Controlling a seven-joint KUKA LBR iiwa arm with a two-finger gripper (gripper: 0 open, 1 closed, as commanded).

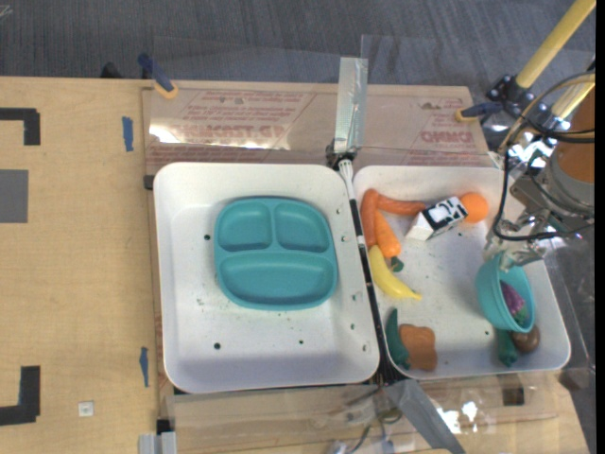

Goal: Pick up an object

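At the right-hand edge of the right bin (444, 367), the gripper (518, 244) hangs just above a teal bowl (506, 296) that lies tipped on its side near the bin wall; whether the claw is open or closed cannot be told from this view, and nothing can be seen held in it. The bowl looks like the likeliest target. Its curved, tilted rim could slip out or roll when squeezed, and a small dark object (523, 341) just beside it might be nudged or caught along with it. The closeness of the wall leaves little room for a clean descent. A yellow banana (389, 274), orange carrots (383, 220) and a brown piece (419, 343) lie apart toward the middle, while the left bin (180, 282) holds a teal divided plate (276, 252).
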